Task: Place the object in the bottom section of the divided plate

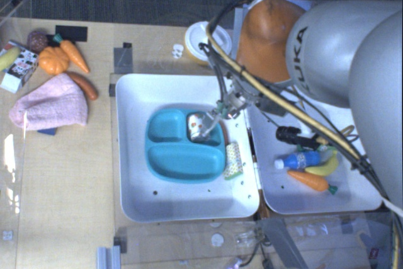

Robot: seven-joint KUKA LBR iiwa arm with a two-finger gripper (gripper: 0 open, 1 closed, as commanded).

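Over the left white bin (pixel 135 198), the arm's end effector (pixel 203 128) hangs above the teal divided plate's (pixel 184 165) upper right compartment, with a small silvery object (pixel 196 127) at its tip. Whether it grips, I cannot tell. The bottom section looks bare; placing remains.

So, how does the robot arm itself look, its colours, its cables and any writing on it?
The arm has a smooth, rounded grey shell with dark KUKA lettering on its side. Above the wrist sits an orange band. Black cables, with a lighter one beside them, run along the wrist toward the gripper, which is small and of bare silvery metal.
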